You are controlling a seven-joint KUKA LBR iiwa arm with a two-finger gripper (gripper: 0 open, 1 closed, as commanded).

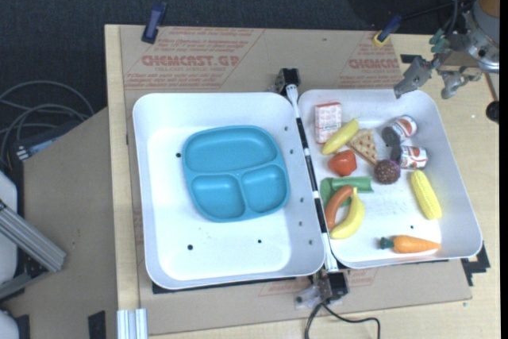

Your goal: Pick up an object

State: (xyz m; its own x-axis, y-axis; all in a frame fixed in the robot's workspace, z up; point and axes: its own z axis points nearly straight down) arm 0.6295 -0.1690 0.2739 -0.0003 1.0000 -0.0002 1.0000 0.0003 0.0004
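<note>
Crowding right bin (468,228): bananas, carrot (409,244), corn (426,194).

Two bins (151,171), two bananas (340,136)

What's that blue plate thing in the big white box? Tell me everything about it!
The blue tray is a turquoise divided plate, plastic-looking, with rounded corners. It has three sections: one wide section along the far side and two smaller ones on the near side. It lies flat, turned a little askew, in the middle of the left white bin, resting on the bin's floor. Nothing sits in its sections and nothing else touches it. The toy food lies in the other bin.
</note>
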